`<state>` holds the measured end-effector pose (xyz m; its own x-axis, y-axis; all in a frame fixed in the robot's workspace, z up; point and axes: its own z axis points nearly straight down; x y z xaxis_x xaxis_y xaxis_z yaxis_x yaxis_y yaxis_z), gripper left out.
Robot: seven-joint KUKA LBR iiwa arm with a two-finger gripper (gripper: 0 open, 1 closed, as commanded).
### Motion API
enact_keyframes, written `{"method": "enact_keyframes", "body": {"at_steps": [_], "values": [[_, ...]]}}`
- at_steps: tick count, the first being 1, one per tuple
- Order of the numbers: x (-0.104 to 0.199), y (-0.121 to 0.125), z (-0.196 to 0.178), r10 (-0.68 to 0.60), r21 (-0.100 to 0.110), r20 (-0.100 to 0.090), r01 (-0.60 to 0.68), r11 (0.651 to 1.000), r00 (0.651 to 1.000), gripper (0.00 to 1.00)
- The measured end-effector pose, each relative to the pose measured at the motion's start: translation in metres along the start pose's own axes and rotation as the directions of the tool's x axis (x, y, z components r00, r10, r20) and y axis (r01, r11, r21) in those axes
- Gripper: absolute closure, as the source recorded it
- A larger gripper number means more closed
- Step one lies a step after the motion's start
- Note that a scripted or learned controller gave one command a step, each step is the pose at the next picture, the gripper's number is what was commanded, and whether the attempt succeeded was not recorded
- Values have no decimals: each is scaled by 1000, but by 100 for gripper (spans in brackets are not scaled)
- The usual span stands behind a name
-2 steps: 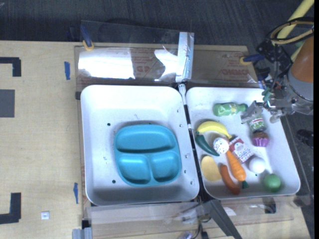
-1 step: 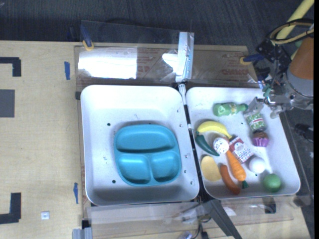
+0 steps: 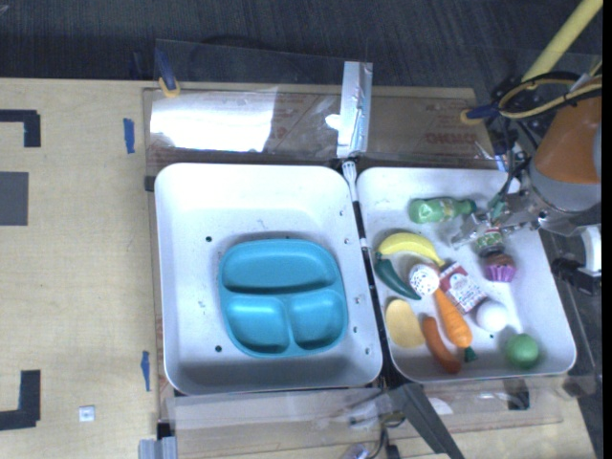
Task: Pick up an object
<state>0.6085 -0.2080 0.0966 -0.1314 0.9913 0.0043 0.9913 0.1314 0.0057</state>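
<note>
Claw [image 3: 490, 220] low in the right bin [image 3: 564, 352] near its far edge, finger state indiscernible, beside green bottle [image 3: 438, 208], purple cupcake [image 3: 499, 266] partly hidden, blue tray [image 3: 283, 295] in left bin [image 3: 182, 256].

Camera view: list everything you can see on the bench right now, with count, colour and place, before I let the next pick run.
left bin: 1, white, left half of bench
divided tray: 1, blue, three compartments, middle of left bin
right bin: 1, white, right half of bench
banana: 1, yellow, upper left of right bin
green bottle: 1, green, top of right bin
carrot: 1, orange, centre of right bin
sausage: 1, red-brown, beside carrot
lemon-like piece: 1, yellow, lower left of right bin
lime: 1, green, lower right corner
egg: 1, white, right of carrot
cupcake: 1, purple, right side
dark green vegetable: 1, under banana
arm: 1, grey and orange, right edge
gripper: 1, metal, over top of right bin
</note>
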Motion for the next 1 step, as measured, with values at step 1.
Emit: {"method": "enact_keyframes", "body": {"at_steps": [1], "values": [[-4, -1, -10, 3, 0, 6, -3, 1000, 1000, 100]]}}
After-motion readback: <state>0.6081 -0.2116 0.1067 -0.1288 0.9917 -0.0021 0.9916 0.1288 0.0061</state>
